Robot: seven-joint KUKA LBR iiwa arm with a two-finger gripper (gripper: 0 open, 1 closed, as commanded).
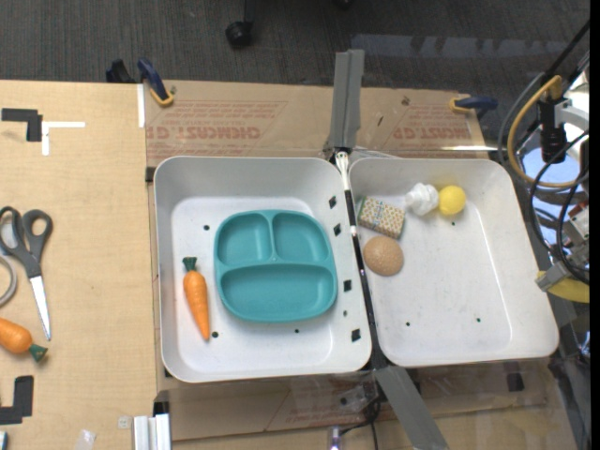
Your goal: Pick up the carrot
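Gripper opening: can't tell from this angle; carrot (196, 298) sits in the left bin (169, 251).
Two white bins sit side by side on cardboard (244, 120) over a light wooden desk (75, 214), with dark carpet (141, 17) and a chair caster (238, 33) beyond. The carrot lies flat on the bin floor near the left wall, just beside a teal divided plate (277, 265), green top toward the far side. The right bin (469, 289) has a patterned sponge (382, 216), a brown egg-shaped piece (382, 256), a white item (422, 198) and a yellow ball (452, 200) bunched in its far left corner. Scissors (28, 251) and a second carrot (17, 337) lie on the desk, well apart from the bins. Cables (548, 148) hang at right.
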